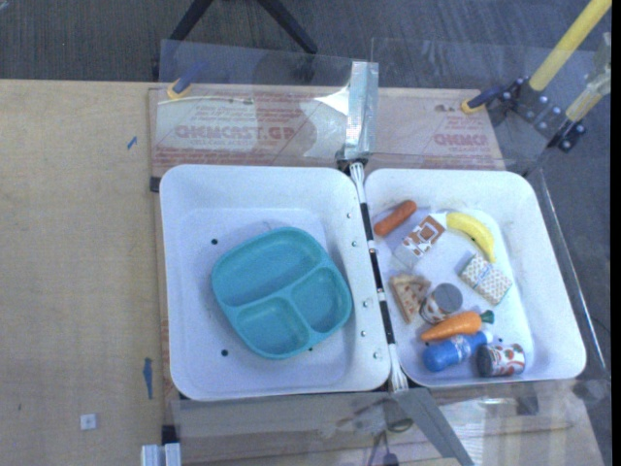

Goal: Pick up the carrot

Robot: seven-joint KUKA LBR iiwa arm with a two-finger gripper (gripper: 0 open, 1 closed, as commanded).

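Observation:
The carrot (452,326) is orange with a green top at its right end. It lies nearly level in the front part of the right bin (555,260), between a grey round can (443,302) behind it and a blue bottle (450,353) in front of it.
The right bin also holds a sausage (395,217), a banana (473,233), a small carton (420,239), a patterned box (484,280), a cracker wedge (409,296) and a red-labelled can (502,360). A teal divided plate (281,292) sits in the left bin (184,260).

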